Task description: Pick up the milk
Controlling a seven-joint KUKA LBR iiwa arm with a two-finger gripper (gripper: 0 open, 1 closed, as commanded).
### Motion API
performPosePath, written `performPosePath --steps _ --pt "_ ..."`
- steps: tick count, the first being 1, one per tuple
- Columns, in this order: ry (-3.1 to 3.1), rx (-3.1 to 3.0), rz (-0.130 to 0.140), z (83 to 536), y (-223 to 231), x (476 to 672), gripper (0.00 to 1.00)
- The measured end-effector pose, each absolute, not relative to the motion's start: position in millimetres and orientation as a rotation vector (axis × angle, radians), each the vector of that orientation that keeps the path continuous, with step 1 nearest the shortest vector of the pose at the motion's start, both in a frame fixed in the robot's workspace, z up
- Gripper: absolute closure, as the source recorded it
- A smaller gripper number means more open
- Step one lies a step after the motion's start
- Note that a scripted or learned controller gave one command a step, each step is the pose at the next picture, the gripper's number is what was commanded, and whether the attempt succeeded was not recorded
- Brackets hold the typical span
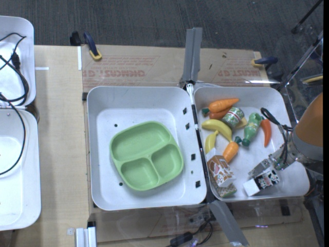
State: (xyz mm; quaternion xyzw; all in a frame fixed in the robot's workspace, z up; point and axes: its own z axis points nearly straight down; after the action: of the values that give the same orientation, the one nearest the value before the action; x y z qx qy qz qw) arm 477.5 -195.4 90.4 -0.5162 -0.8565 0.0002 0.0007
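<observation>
At the front of the right bin, camera view: the milk (pixel 262 182) is a little white box with black cow spots. It lies on its side on the bin floor, near the front wall.
Right bin (pixel 241 88): it is full of toy food. The milk lies away from most of it.
Gripper (pixel 271 164): it is low, right over the top end of the milk, maybe touching it. I cannot tell if it is clenched or let go, or if it has the milk yet.
Arm (pixel 314 125): the orange part comes in from the right side, over the bin's edge.
Brown box (pixel 221 175): it lies to the left of the milk, apart from it. It looks a bit like a milk box too, so do not mix them up.
Small carrot (pixel 231 151): it is just above the brown box, well clear of the milk.
Green bottle (pixel 251 127) and red pepper (pixel 266 131): they are farther back, out of the way.
Left bin (pixel 97 138): it has a green plate (pixel 146 156) in it. It is not needed for this job.
How to do it well, I think: squeeze the milk across its thin sides, near the middle, not the tip. Go slow, as the box may slide or spin. Then lift straight up, away from the bin wall.
</observation>
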Motion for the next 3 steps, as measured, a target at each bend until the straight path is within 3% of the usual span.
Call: performPosePath --steps 1,2,3 --pt "-2.662 -1.666 0.000 91 -202 477.9 0.00" --pt "-2.316 -2.120 0.002 90 -183 477.5 0.00" --pt "-2.415 -1.989 -0.009 90 -215 478.5 0.00"
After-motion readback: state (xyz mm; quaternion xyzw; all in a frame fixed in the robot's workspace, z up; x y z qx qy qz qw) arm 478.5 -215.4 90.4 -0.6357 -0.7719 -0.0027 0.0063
